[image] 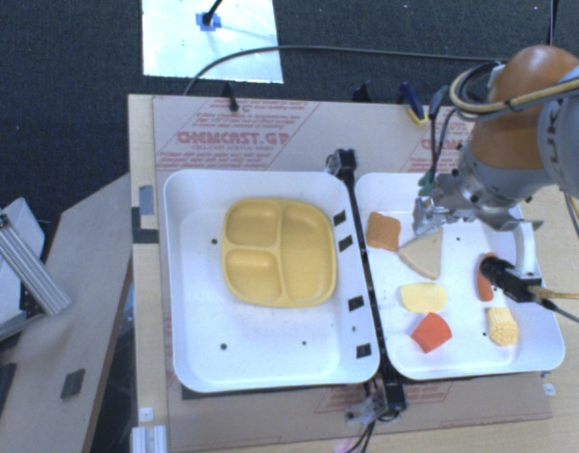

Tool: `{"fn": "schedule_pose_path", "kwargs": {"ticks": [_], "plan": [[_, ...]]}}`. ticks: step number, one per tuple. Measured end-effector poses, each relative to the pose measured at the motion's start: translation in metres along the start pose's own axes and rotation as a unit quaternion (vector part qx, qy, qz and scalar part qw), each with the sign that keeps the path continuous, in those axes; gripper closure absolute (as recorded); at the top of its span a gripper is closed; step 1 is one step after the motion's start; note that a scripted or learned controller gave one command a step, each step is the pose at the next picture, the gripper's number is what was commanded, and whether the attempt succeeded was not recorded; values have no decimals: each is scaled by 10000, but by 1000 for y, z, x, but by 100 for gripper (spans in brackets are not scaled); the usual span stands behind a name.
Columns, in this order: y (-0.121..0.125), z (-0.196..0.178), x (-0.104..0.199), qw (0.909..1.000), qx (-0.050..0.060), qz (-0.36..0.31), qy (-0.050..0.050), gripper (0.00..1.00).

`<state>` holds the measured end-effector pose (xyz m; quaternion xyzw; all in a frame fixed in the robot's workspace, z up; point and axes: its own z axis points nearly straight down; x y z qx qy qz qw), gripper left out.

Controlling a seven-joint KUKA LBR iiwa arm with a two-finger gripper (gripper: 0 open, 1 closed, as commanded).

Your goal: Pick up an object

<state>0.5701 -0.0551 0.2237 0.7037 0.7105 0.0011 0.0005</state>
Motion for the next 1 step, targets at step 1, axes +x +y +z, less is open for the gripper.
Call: {"fn": "schedule_pose_path", "kwargs": {"ticks": [1], "plan": [[19,-7,41,10000,-7,3,3,100]]}}
